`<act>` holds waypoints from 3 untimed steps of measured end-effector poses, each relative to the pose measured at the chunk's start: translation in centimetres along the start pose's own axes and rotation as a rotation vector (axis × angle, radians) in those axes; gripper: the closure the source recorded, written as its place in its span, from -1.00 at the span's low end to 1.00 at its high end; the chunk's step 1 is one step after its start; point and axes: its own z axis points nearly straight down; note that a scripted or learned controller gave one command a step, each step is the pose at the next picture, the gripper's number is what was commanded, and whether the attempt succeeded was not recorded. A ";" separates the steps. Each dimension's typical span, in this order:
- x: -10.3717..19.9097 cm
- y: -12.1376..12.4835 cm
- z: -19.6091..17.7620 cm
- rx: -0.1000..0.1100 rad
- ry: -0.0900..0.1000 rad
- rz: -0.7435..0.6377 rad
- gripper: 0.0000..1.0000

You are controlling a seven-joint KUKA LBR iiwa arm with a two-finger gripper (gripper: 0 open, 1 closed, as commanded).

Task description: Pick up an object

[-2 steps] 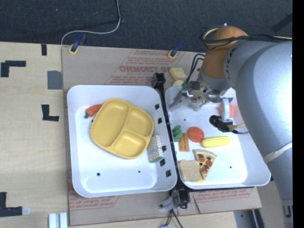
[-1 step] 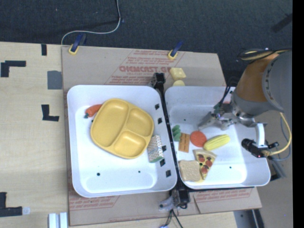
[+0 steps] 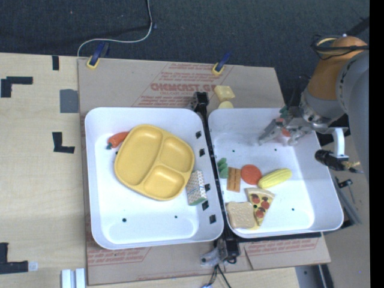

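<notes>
Toy corn cob (image 3: 275, 176), nearest candidate, lies in right bin (image 3: 312, 218), mid-floor. Touching or just beside it: red tomato slice (image 3: 251, 174), pizza slice (image 3: 261, 203), toast (image 3: 240, 214). Hand (image 3: 273, 132) hangs over the bin's upper part, well apart from the food; fingers look spread, nothing between them. Risks: crowded cluster, so a descent may nudge neighbours or clamp two; the rounded cob may roll out.

End effector (image 3: 271, 133) above right bin (image 3: 312, 215)
</notes>
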 end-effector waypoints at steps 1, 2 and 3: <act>0.4 1.5 -1.5 0.016 0.000 0.005 -1.00; 1.1 0.9 -8.3 -0.028 -0.006 -0.002 -1.00; -0.8 2.3 3.0 -0.014 0.001 -0.004 -1.00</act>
